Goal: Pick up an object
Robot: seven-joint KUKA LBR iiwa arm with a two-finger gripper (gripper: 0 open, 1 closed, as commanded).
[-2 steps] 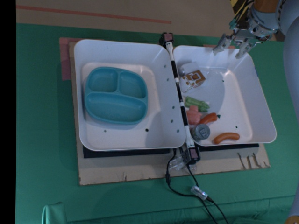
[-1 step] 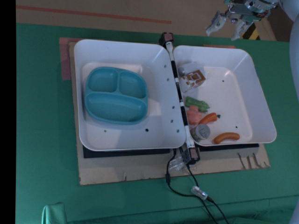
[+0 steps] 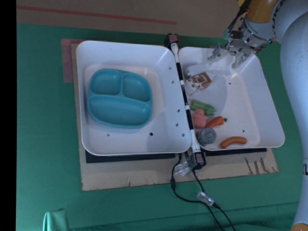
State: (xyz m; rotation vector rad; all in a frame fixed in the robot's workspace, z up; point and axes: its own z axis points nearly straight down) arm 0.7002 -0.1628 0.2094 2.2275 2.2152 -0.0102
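Here, several small things lie in the right-hand shallow white bin [image 3: 255, 105], bunched along its left wall beside the divider. The orange-brown toy sausage [image 3: 233, 141] rests near the bin's front edge, its long axis running nearly left to right with the right end tipped slightly toward the back. Just behind it and to the left, the small orange toy carrot [image 3: 215, 121] lies slantwise, its green-tipped end pointing right and toward the back. A green pea-pod-shaped toy [image 3: 202, 106] lies farther back, its long axis angled from back-left to front-right, touching a pinkish-orange chunky toy [image 3: 199, 118] just in front of it. A grey round ribbed piece [image 3: 207, 136] sits at the front-left corner, near the sausage. A white packet with brown printing [image 3: 199, 81] lies farther back still. The silver two-finger gripper [image 3: 229, 57] hangs over the back part of this bin, well apart from the sausage and carrot and nearer the printed packet, which sits to its front-left. Its fingers are spread wide, with nothing between them and nothing touched. The left-hand white bin [image 3: 96, 57] holds a teal three-compartment plastic plate [image 3: 119, 98].
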